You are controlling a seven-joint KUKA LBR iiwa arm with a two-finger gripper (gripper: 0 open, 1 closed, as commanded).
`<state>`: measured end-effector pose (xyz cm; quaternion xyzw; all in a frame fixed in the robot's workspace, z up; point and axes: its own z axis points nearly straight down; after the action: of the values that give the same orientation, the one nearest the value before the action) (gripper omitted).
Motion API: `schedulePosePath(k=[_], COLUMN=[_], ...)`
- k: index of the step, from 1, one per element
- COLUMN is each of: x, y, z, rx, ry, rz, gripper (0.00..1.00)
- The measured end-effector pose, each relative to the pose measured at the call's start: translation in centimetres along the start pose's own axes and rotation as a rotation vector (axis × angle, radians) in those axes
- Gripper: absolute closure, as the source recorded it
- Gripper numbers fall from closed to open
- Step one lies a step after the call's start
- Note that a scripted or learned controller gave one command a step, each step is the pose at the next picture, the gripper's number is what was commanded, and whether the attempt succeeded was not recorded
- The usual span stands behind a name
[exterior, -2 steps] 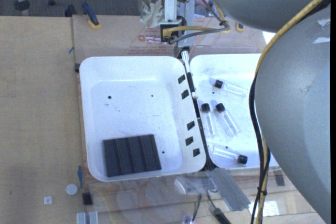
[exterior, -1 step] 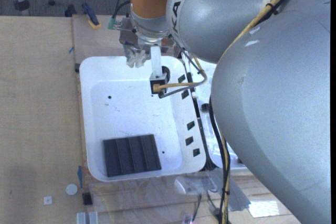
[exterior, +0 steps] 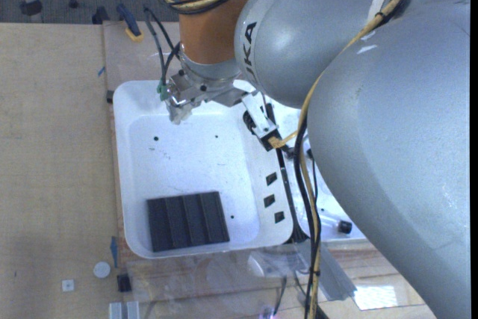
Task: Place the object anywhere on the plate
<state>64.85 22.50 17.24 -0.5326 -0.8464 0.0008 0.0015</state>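
White bin [exterior: 134, 160] w/ end effector [exterior: 178, 113], maybe empty-handed

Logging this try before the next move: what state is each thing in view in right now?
Dark grey ribbed rectangular plate: lying flat in the near end of the bin, nothing on it.
Shallow white plastic bin: upright on the bench, holding the plate.
Metal two-finger gripper: over the bin's far end, apart from the plate.

White bin [exterior: 134, 160] with small black specks; a black ribbed plate [exterior: 187, 221] inside it; grey arm [exterior: 373, 123] with orange band [exterior: 213, 7], yellow and black cables [exterior: 306, 160]; tan bench [exterior: 52, 160]
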Motion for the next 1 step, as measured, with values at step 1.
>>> schedulePosePath(k=[1], x=[0.00], y=[0.07], z=[-1.05], rx=[-0.002], ry=[0.001], rz=[0.002], gripper=[1.00])
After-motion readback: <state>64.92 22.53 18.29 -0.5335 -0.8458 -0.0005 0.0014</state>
